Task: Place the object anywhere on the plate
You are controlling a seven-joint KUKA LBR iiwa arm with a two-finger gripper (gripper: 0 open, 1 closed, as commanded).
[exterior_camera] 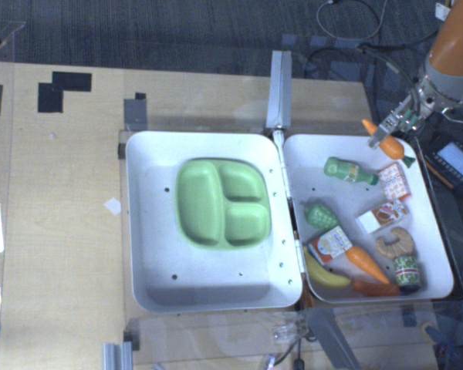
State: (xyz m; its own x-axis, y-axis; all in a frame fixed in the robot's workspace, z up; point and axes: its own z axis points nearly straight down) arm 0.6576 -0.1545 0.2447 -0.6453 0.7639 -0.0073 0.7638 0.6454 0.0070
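- Camera view, the claw: the claw (pixel 391 132) sits at the far right corner of the right bin (pixel 441 230), at the end of the grey arm with its orange band (pixel 455 41). An orange carrot-like piece (pixel 385 139) lies between its fingers, so I judge it clenched on that piece, lifted at or just above the bin's rim.
- Camera view, the held thing's lie: the orange piece runs on a slant, one end up and to the view's left, the other down and to the view's right, past the claw on both sides. The grip looks to be near its middle.
- Camera view, the plate: the green plate (pixel 221 203), with three compartments, rests in the middle of the left bin (pixel 139 230), well apart from the claw. It lies to the view's left and nearer the camera than the claw, across the divider between the bins (pixel 278 91).
- Camera view, the relation that matters: the coming move, as I judge it, is a carry leftward and forward over the divider. Since any compartment will do, the long axis of the piece matters little, though the large left compartment offers the most room.
- Camera view, the rest: left in the right bin are a green bottle (pixel 350 171), a second carrot (pixel 366 263), a banana (pixel 324 274), a small can (pixel 407 272) and some packets. None lies in the path to the plate.
- Camera view, risk: the grip is hard to read at this size, so the piece could slip on the way over the surface.
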